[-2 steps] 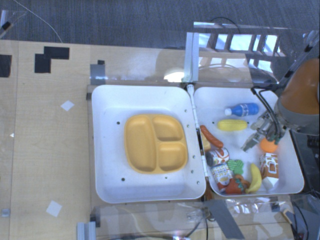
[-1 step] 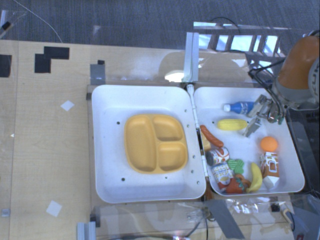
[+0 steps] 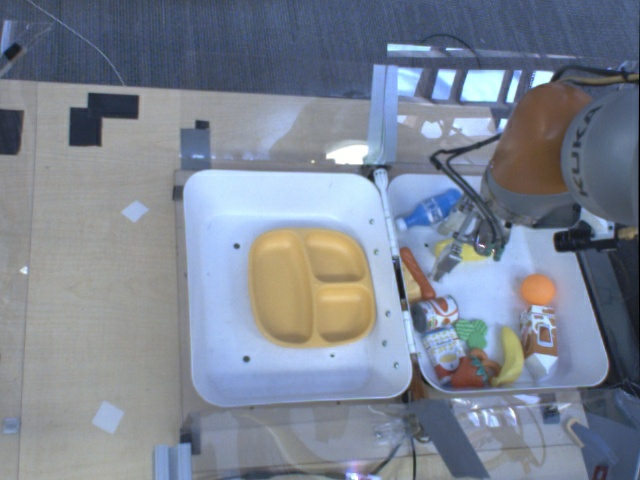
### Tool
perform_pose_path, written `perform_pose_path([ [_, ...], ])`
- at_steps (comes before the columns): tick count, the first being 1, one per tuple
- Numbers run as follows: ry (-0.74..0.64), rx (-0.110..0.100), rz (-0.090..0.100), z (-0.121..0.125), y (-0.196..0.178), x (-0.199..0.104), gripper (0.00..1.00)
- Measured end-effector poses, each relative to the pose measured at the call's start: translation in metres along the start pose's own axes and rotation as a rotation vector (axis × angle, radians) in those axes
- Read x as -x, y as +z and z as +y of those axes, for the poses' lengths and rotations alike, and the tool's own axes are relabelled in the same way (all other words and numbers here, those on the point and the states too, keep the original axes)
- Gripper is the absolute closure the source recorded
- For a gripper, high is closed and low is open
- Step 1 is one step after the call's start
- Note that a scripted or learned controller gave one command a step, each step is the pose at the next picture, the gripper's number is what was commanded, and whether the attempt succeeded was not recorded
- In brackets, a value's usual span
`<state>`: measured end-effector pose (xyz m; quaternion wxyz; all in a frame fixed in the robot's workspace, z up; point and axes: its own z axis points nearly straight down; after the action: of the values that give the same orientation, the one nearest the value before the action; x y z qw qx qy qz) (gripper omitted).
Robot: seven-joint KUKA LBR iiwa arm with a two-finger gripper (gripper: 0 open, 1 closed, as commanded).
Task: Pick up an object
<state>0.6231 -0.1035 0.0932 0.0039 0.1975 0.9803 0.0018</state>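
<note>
Gripper (image 3: 462,252) hovering low in right bin (image 3: 585,368), finger spread not discernible; nothing seen grasped, so pick judged not yet done. Blue bottle (image 3: 432,211) just up-left of it, orange ball (image 3: 538,289) to right, can (image 3: 434,315) and banana (image 3: 511,356) below. Yellow divided plate (image 3: 310,286) lying far left, in left bin (image 3: 215,368).

A yellow divided tray (image 3: 310,286) lies in the left white bin (image 3: 215,298).

Right bin (image 3: 590,368) is crowded along its front and left; its middle floor lies bare.
</note>
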Motion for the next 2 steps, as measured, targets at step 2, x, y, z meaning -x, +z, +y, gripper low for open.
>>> perform_pose_path([
  [2, -0.045, -0.007, 0.022, -0.025, -0.014, 0.021, 0.00],
])
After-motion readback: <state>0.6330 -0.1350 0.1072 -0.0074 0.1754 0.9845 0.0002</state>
